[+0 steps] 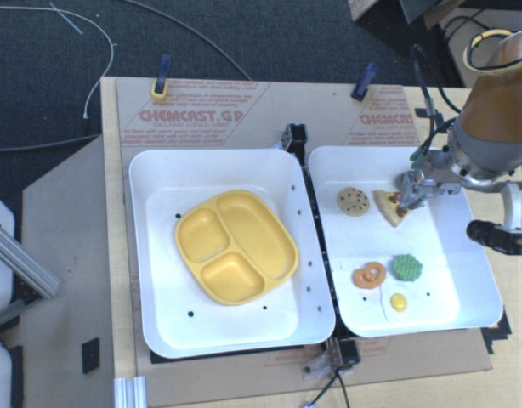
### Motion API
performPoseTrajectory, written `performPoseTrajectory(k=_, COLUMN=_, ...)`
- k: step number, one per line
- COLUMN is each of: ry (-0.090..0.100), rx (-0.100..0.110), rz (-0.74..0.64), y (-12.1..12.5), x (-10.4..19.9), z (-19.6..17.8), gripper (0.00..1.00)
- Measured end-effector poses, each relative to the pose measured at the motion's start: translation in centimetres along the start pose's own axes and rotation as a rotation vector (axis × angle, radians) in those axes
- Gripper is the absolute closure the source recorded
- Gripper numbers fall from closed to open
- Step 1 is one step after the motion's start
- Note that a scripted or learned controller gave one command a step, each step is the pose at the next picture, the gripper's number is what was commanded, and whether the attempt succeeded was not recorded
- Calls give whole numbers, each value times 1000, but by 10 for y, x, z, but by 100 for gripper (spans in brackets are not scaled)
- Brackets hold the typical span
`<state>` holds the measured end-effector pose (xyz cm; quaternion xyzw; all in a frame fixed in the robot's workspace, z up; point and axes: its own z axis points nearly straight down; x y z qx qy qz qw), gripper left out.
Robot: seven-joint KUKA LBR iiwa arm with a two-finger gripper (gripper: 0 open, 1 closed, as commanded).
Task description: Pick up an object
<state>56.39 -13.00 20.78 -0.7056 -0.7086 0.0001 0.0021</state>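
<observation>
gripper [403, 195] right-centre of frame, low over wedge [388, 206] | finger state: cannot tell | risk: wedge skids toward cookie [353, 201]

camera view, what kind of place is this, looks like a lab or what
Most likely a robotics lab bench set up for grasping trials. Two white bins are fixed side by side on a clamped board, toy food such as a cookie lies in one, and loose cables run over dark carpet.
</observation>
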Motion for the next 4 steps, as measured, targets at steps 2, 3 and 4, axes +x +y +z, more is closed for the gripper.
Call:
performPoseTrajectory(k=2, ry=1, rx=-3, rz=-2, y=-17, x=107, z=-20, gripper=100)
performPoseTrajectory(k=3, ry=1, rx=-1, rz=-2, y=-27, x=160, z=-27, gripper=100)
performPoseTrajectory(k=4, ry=0, rx=-2, rz=-2, y=-27, x=205, z=-26, gripper=100)
